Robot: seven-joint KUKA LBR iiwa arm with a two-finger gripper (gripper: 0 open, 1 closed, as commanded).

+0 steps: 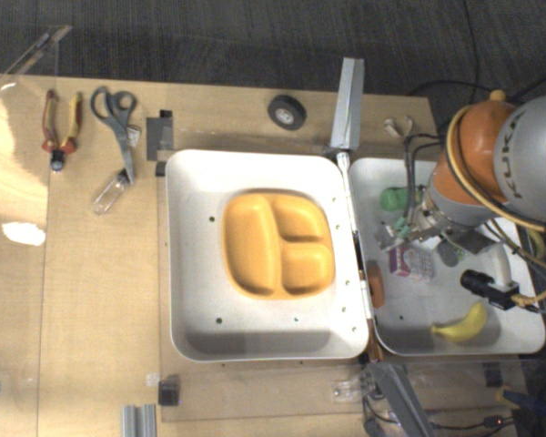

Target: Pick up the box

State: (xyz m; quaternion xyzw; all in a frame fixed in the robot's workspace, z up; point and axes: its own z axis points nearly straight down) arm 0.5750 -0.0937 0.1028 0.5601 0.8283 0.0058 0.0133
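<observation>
**Fingers obscured above the box**

Fingers of the gripper [409,228] are masked by wrist hardware; their spacing cannot be determined. The box [409,262], purple and white, lies flat in the right bin [528,340], just below the gripper. Its long axis is indistinct. A banana [464,323] lies near the front wall.

From my seat I see the arm [519,153] reaching over the right bin [528,340], its gripper [409,230] low above a small purple and white box [406,262]. A banana [462,324] lies near the bin's front, a green object [396,198] toward its back. A yellow divided tray [278,242] fills the left bin [196,244]. Scissors [118,121] and pliers [60,126] lie on the bench [73,335].
</observation>
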